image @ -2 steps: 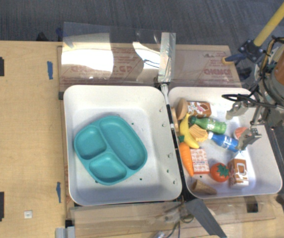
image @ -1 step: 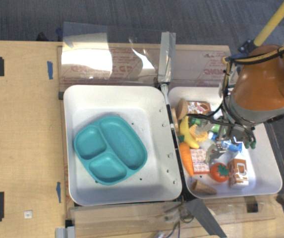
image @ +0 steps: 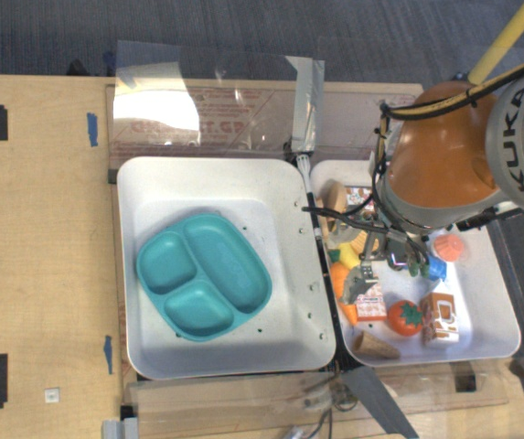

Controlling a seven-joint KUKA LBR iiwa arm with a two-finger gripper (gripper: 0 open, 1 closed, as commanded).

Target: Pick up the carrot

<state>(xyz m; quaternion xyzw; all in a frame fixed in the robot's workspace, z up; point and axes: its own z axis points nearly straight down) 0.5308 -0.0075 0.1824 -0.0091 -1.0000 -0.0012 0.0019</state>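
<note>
Two bins sit side by side on the table (image: 33,245). Left bin (image: 152,181) holds a divided tray (image: 204,275) at centre. Right bin (image: 495,323) holds small items: tomato (image: 405,317) at lower centre, carton (image: 442,316) just right of it, carrot (image: 341,280) at left edge. End effector (image: 368,277) hangs over that bin's left half.

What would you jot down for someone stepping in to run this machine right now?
Gripper: down in the right bin, over the toy pile; whether it grips anything cannot be told from above.
Carrot: an orange piece by the right bin's left wall, partly under the gripper, looks like it.
Around it: tomato, small carton.
Left bin: holds a teal divided plate.
Done: arm is lowered at the carrot.
Left: confirm a grasp and lift the carrot.
</note>
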